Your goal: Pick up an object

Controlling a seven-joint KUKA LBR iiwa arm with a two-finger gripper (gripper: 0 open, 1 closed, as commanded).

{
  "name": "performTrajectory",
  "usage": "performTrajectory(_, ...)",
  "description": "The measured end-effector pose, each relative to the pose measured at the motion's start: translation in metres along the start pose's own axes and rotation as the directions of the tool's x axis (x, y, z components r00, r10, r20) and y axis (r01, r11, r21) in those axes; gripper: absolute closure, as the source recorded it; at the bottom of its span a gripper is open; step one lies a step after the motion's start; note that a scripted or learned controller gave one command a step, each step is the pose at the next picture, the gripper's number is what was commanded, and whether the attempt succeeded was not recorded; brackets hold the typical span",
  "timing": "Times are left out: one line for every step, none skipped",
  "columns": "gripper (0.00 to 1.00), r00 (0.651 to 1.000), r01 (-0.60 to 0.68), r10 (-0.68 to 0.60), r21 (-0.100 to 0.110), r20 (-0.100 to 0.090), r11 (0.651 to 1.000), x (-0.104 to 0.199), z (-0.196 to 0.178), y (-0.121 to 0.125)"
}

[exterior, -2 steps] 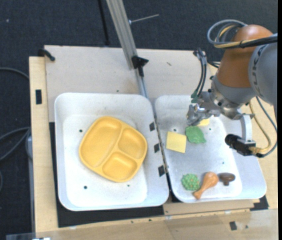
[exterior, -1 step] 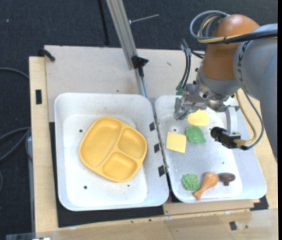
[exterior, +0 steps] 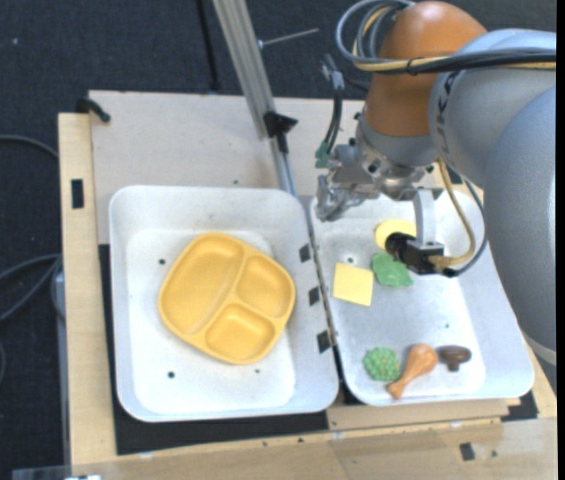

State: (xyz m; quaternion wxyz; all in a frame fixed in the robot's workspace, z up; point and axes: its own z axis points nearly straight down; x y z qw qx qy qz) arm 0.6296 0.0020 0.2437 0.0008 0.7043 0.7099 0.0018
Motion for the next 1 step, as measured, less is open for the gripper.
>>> performTrajectory(1.00, 1.000, -0.002, 0.002, 0.002, 0.002, 1.000, 0.0489, 0.0116, 0.0144)
